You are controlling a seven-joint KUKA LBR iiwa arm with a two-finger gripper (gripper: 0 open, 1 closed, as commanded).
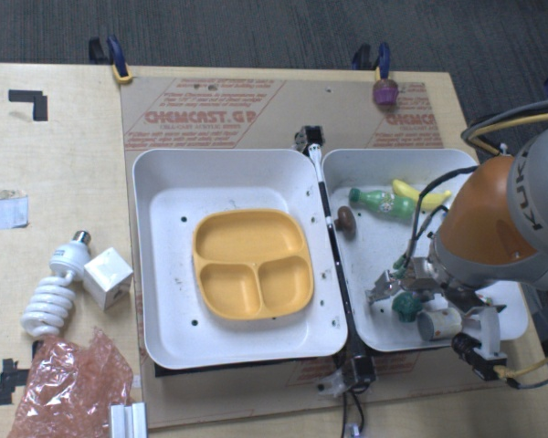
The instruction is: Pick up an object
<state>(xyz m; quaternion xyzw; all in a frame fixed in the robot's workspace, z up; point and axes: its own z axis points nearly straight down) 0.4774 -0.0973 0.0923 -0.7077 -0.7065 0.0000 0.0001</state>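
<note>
Yellow tray (253,265): 1 | white bins (155,245): 2 | pincer (390,290): state unclear, possibly open

The brown board (256,108) under the bins reads "CHEMCAST GP" in red.

the grey arm with its orange band (489,213) reaches in from the right, wrist bent low. its two-finger metal gripper (388,290) points left, near the bottom.

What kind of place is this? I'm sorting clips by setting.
Likely a robotics lab bench: a grey arm reaching over two white bins, and a board clamped to the bench.
</note>
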